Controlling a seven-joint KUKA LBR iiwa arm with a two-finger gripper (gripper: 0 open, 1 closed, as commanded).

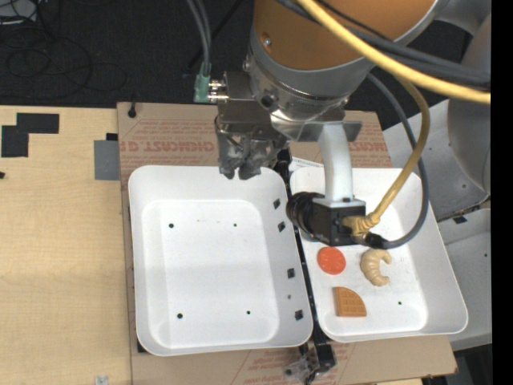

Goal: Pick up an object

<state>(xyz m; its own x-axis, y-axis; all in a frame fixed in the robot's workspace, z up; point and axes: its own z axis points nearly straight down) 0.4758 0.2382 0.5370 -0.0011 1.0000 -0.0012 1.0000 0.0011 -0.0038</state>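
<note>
The arm's orange band and grey wrist fill the top of the view and are cut off by the upper edge, so little of the arm above the wrist can be read. They also hide the far rim of the right bin (449,295) and part of the cardboard sheet (172,135) under both bins. A white post with a black fitting and a yellow hose stands over the right bin and covers part of its floor near the divider between the bins.

The gripper (244,165) hangs below the wrist as a dark grey cluster over the far rim of the left bin (148,255), close to the corner next to the right bin. The fingers merge into one dark shape at this angle, so whether they are apart or together cannot be told. Nothing can be seen between them, and whether the tips touch the rim cannot be made out.

Three small things lie in the right bin, well apart from the gripper. A red round piece (332,260) sits just below the black fitting. A pale croissant-shaped piece (375,265) lies just beside it on the side away from the left bin. An orange-brown wedge (349,302) lies nearer the front rim. The light wooden surface (56,255) extends to the left of the bins.
</note>
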